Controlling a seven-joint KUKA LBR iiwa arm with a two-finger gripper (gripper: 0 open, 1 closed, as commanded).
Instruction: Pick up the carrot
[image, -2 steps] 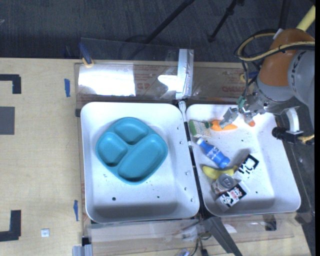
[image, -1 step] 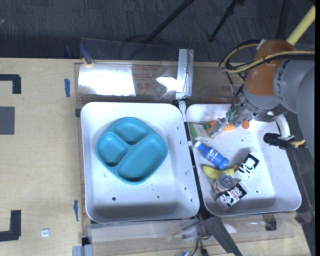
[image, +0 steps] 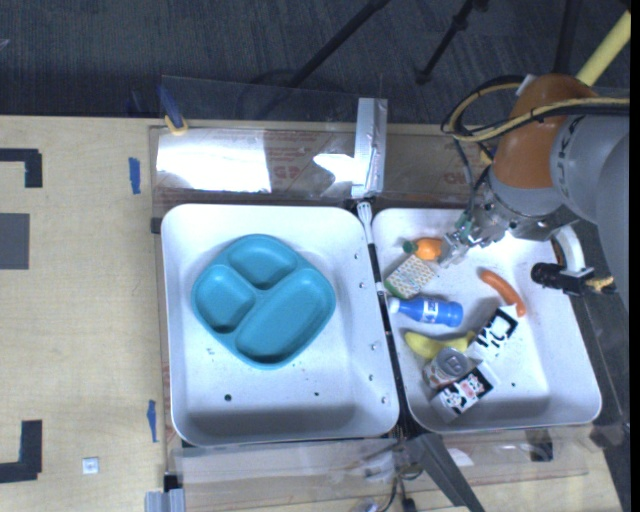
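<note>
I've got the gripper (image: 468, 233) hovering beside the carrot (image: 428, 249), can't tell how it's set, and the crowding packet (image: 412, 273) could spoil the grab.

You see a light plywood benchtop (image: 70, 330) with black tape marks (image: 27, 168) at the frame's left; dark grey carpet floor (image: 200, 40) spans the top edge.
</note>
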